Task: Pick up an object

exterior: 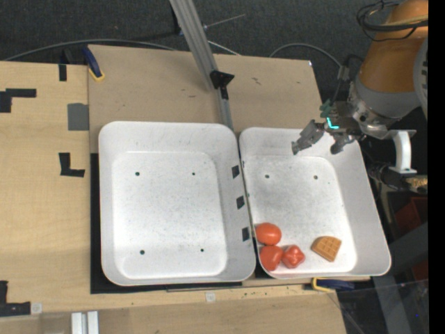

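Objects all in right bin (361, 186), bunched at near edge: orange-red ball (268, 233) by the divider, red piece (270, 257) just below it, another red piece (294, 256) touching that, tan waffle-like block (326, 248) slightly apart to the right. Gripper (321, 139) over far rim of same bin, well apart from all of them. Fingers spread, nothing between them. Looks like approach step, no grasp yet. Next: travel toward near edge, centre over one item, descend. Waffle block probably easiest, least crowded. Left bin (111, 186) not relevant.

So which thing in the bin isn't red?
The tan waffle-like piece at the near right of the right bin. The three things left of it are red or orange-red.
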Tool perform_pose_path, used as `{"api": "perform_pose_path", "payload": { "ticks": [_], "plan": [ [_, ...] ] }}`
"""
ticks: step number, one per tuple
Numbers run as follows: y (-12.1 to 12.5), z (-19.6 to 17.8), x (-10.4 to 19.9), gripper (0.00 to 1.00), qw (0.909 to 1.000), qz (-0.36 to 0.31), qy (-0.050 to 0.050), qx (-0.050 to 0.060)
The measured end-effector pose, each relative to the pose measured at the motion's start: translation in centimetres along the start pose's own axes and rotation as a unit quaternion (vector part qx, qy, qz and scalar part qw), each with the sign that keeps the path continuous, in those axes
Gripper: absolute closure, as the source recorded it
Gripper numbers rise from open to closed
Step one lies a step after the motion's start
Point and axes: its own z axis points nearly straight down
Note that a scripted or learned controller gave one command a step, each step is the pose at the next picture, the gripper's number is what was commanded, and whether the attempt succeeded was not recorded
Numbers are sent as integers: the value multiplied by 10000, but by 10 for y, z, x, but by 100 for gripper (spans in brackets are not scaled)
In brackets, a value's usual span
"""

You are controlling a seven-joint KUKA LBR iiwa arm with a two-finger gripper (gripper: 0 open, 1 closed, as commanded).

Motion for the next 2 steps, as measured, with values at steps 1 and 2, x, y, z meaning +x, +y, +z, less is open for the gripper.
{"api": "perform_pose_path", "payload": {
  "ticks": [1,2],
  "plan": [
    [1,-2,0,0,10000,-6,-4,-20],
    [-2,42,0,0,10000,4,-11,3]
  ]
}}
